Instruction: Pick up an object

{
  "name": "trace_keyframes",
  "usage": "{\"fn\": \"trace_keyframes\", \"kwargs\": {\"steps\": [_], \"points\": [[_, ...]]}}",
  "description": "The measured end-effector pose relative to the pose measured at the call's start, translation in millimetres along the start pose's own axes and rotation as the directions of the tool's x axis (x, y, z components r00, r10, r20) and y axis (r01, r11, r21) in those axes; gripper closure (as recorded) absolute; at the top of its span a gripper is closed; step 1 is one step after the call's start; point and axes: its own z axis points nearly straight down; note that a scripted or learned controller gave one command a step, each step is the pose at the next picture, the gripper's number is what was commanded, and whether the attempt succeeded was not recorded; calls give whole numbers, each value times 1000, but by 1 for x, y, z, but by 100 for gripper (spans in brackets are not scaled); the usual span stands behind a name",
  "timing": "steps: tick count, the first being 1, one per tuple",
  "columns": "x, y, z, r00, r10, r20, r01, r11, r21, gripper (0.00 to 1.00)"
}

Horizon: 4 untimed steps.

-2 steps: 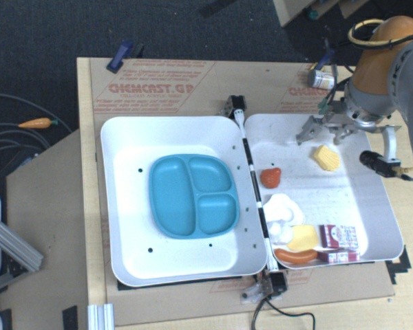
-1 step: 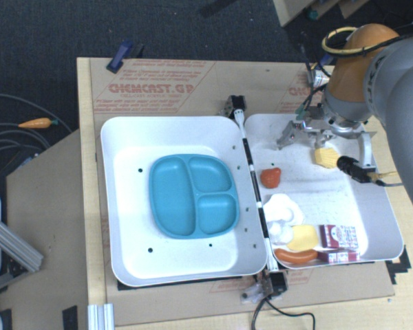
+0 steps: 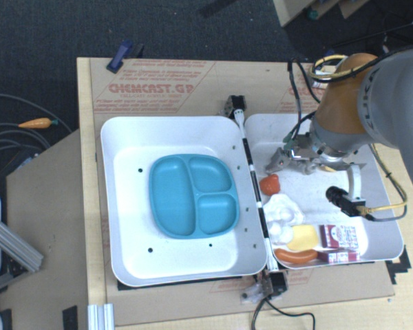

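- The arm (image 3: 372,95) is reaching in from the right side of the camera view and is hanging over the upper part of the right bin (image 3: 392,243).
- The orange band (image 3: 341,98) above the wrist is showing clearly, with cables looping beside it.
- The gripper (image 3: 292,158) is pointing down and to the left, toward the divider between the two bins.
- The fingers are blurred against the white bin floor; the inspector cannot tell whether the hand is wide or narrow, and nothing is showing between them.
- A small red-orange object (image 3: 269,183), round like a tomato, is lying just below the gripper, close to the left wall of the right bin and apart from the gripper.
- A white lumpy object (image 3: 283,214) is sitting below the red one, nearly touching it.
- A yellow object (image 3: 303,238) is resting against the white one, toward the near end of the bin.
- A sausage-shaped item (image 3: 295,256) is lying along the near edge, touching the yellow object.
- A red and white packet (image 3: 343,240) is lying flat to the right of the yellow object.
- The left bin (image 3: 124,150) is holding a blue divided plate (image 3: 193,195), which is lying flat near the middle.
- An orange carrot-shaped item (image 3: 36,123) is lying off the bench at the far left.
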Motion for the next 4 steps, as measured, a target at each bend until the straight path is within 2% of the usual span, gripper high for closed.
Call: {"fn": "trace_keyframes", "kwargs": {"steps": [1, 2, 3, 4], "points": [[-1, 1, -11, 1000, 2, 0, -2, 1000, -2, 100], [-1, 0, -10, 1000, 2, 0, -2, 1000, -2, 0], [-1, 1, -20, 1000, 3, 0, -3, 1000, -3, 100], [-1, 1, -20, 1000, 3, 0, -3, 1000, -3, 0]]}}
